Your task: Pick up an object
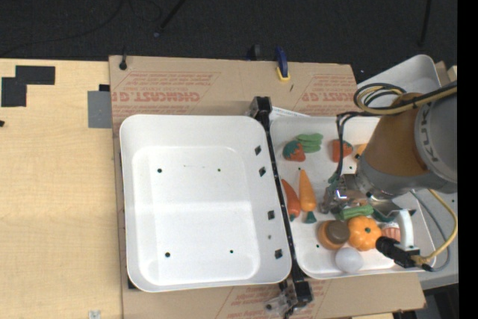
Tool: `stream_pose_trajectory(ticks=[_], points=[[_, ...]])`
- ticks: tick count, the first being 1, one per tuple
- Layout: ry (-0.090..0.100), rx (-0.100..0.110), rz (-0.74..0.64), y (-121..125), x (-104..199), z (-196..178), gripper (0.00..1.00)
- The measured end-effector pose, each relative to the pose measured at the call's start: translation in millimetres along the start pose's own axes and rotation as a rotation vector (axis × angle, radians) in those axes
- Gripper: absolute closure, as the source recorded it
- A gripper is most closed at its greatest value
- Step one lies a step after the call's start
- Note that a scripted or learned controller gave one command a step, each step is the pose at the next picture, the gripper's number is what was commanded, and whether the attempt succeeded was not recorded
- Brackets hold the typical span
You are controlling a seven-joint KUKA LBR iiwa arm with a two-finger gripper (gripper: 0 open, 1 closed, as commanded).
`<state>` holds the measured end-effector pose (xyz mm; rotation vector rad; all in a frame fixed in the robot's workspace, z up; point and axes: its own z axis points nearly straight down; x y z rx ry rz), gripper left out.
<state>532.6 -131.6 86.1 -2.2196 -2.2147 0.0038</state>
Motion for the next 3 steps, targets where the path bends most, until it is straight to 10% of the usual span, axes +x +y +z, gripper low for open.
stream_pose_trajectory(ticks=[1, 2, 3], points=[[-0.002, -0.009, -0.007, 66.5, 33.4, -45.8, 1.00], [-0.002, -0.003, -0.003, 63.1, 31.8, -43.2, 0.00], [-0.001, 0.000, -0.003, 62.8, 31.3, -52.9, 1.00]])
